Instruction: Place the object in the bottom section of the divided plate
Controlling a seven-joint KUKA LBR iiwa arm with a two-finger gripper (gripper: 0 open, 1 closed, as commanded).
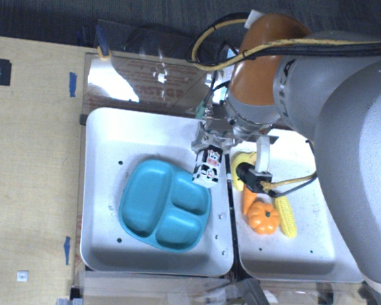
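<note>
Leftmost, the pale wooden bench top [27,165] carries black square markings and strips of blue tape. Next comes the left shallow white plastic bin [98,193], and in it lies the blue divided plastic plate [164,205], with one long section along its left side and two smaller sections on its right. All three sections look bare.

Just beyond the plate's upper right corner, near the wall that the two bins share, hangs the two-finger gripper [208,167]. A small white and black object [208,172] sits at its tip, seemingly pinched between the closed-in fingers, though the view from above does not show the grip sharply. The object hovers at the plate's rim, not inside any section.

Further right, the right shallow white plastic bin [316,243] holds a cluster: a yellow banana-like piece [241,166], a small orange pumpkin-shaped toy [264,218], and a yellow corn cob toy [286,216] touching the pumpkin's right side. The grey arm with its orange band [268,62] fills the upper right, a yellow cable looping over it.
</note>
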